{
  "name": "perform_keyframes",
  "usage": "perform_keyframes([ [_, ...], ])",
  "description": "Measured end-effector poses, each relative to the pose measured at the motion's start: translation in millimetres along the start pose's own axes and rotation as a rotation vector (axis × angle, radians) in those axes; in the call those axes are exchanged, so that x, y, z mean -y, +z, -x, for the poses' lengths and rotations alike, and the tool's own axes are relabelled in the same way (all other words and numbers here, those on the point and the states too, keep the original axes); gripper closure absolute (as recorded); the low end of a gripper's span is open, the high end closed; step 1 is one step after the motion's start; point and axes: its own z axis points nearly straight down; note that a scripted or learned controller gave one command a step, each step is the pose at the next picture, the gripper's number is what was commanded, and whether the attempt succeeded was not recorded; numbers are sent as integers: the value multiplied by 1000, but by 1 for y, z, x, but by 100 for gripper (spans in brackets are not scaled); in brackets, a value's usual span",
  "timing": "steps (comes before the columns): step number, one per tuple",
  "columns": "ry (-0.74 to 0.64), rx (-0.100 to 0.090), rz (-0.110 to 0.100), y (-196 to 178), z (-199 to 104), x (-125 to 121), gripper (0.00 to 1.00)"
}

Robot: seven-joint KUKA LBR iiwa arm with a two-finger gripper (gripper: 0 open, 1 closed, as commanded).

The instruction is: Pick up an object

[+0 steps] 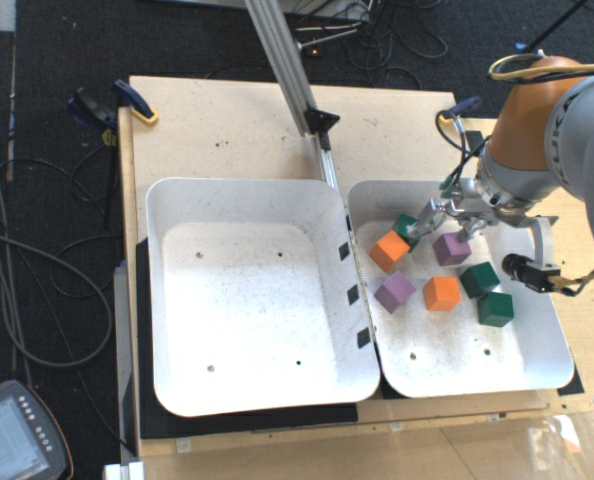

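Several small blocks lie in the right bin. An orange block and a dark green block sit near its upper left. A purple block lies just right of them. Lower down are a purple block, an orange block and two green blocks. My gripper hangs low over the upper part of this bin, between the dark green block and the upper purple block. It is open, with nothing between its fingers.
The left bin lies beside the right one, and their rims meet at the middle. A slanted metal rail runs from the top down to the bins' junction. A black cable end hangs at the right bin's right side.
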Motion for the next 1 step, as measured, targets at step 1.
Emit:
perform_keyframes([
  [1,2,7,27,7,2,-7,0],
])
